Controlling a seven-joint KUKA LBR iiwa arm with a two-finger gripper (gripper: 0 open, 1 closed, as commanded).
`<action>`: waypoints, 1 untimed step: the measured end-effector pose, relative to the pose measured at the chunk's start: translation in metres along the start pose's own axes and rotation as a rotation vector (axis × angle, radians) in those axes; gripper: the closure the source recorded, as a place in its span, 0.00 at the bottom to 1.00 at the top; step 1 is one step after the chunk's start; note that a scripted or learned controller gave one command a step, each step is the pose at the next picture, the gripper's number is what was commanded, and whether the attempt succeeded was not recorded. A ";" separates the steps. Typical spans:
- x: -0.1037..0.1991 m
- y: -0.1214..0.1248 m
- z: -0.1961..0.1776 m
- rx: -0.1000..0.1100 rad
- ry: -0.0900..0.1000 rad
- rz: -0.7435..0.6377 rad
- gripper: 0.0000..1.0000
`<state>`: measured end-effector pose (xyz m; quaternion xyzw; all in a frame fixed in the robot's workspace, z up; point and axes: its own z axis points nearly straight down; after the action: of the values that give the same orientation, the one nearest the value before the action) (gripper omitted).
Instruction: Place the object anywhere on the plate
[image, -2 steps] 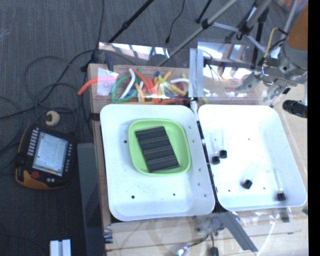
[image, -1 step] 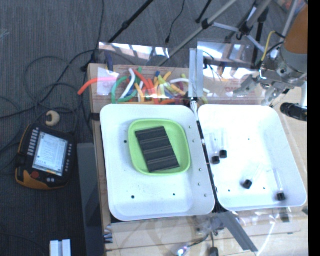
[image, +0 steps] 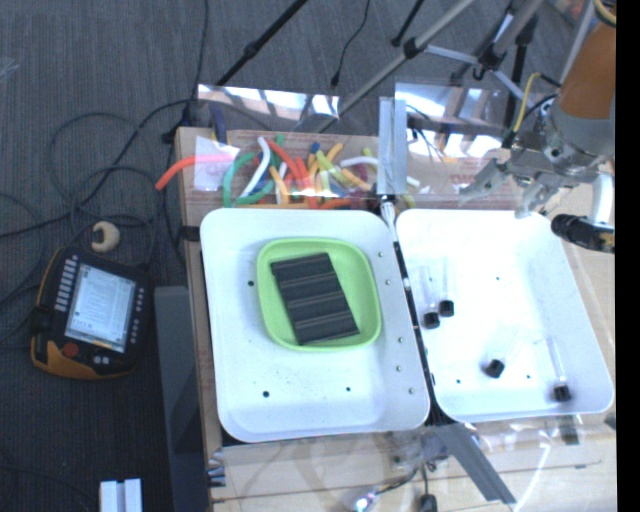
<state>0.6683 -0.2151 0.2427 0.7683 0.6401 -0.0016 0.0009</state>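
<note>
A dark grey ribbed block (image: 315, 297) lies flat on the green plate (image: 266, 290), roughly in the plate's middle. The plate rests in the left white bin (image: 300, 395). My gripper (image: 500, 198) hangs at the upper right, over the back edge of the right white bin (image: 520, 335), far from the plate. Its two fingers stand apart with nothing between them. The orange band (image: 590, 60) of the arm shows above it.
Small black bits (image: 493, 368) lie scattered in the right bin, one near the divider (image: 432, 319) and one at the front right corner (image: 561, 393). Coloured tubes (image: 290, 170) are piled behind the left bin. A teach pendant (image: 90, 310) lies on the floor at the left.
</note>
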 end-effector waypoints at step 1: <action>0.000 0.000 -0.004 -0.001 0.003 0.020 0.00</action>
<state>0.6686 -0.2156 0.2472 0.7746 0.6324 -0.0002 0.0003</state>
